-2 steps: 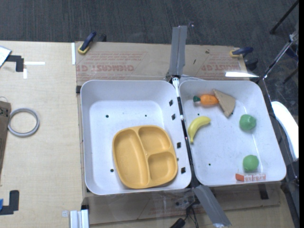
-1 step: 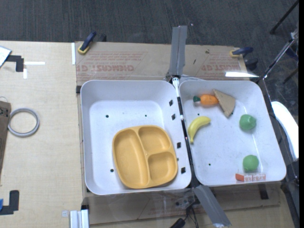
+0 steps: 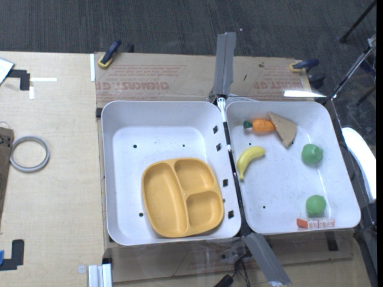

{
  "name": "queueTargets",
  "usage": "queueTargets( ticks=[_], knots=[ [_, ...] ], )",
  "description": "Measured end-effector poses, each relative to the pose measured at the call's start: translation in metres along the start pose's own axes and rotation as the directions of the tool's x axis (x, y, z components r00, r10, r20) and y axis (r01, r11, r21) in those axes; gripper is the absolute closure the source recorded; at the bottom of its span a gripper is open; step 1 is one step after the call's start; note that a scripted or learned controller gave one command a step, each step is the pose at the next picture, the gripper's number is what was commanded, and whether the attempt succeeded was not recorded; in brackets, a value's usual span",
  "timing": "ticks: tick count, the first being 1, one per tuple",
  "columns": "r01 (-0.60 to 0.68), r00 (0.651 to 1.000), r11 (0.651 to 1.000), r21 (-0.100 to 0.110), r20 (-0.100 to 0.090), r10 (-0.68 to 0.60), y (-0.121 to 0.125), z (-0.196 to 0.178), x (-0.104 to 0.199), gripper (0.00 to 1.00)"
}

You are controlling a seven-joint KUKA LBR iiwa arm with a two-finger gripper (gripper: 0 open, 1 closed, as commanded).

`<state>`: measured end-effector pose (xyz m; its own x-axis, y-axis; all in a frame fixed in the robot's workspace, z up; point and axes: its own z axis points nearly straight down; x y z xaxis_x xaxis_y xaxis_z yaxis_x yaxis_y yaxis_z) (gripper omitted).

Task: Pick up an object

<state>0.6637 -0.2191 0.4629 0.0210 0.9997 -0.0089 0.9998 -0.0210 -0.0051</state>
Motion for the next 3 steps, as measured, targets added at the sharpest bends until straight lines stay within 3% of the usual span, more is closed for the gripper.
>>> queueTargets(
  ticks=[1, 2, 3],
  knots=[
    [0.835, 0.551, 0.551, -0.010, 0.000, -0.835, -0.011, 0.021, 0.008, 1.00],
    [0.973, 0.232, 0.232, -0.010, 0.008, -0.973, -0.011, 0.021, -0.003, 1.00],
    [0.932, -0.362, -0.362, -0.006, 0.012, -0.932, -0.020, 0.021, -0.003, 1.00]
  ],
)
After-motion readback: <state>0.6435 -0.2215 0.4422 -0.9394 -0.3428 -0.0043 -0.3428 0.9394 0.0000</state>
